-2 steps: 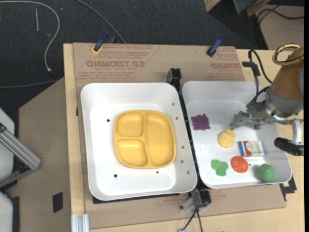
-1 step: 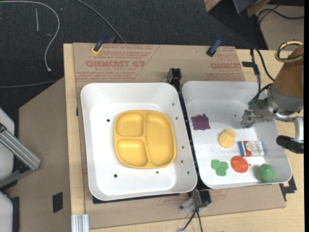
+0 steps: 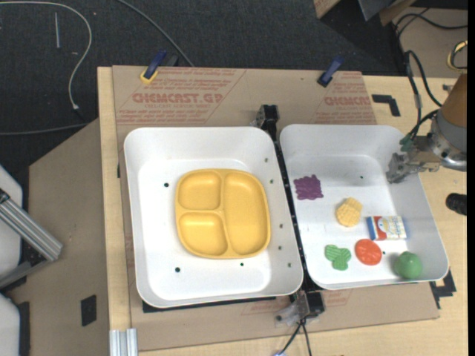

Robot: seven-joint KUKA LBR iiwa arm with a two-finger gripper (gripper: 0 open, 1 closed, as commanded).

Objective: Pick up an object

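The right bin (image 3: 326, 143) holds several small toys: a purple bunch of grapes (image 3: 308, 188), a yellow corn-like piece (image 3: 348, 213), a small white, red and blue carton (image 3: 387, 228), a green leafy piece (image 3: 338, 256), a red tomato-like piece (image 3: 367, 252) and a green ball (image 3: 407, 265). My gripper (image 3: 398, 168) hangs at the bin's far right edge, above and to the right of the toys, with nothing seen between its fingers. The arm enters from the right.
The left bin (image 3: 141, 199) carries a yellow three-compartment plate (image 3: 223, 213). Both bins rest on a cardboard sheet (image 3: 223, 95) held by blue clamps (image 3: 154, 67). Cables run along the right side and on the dark floor at the back left.
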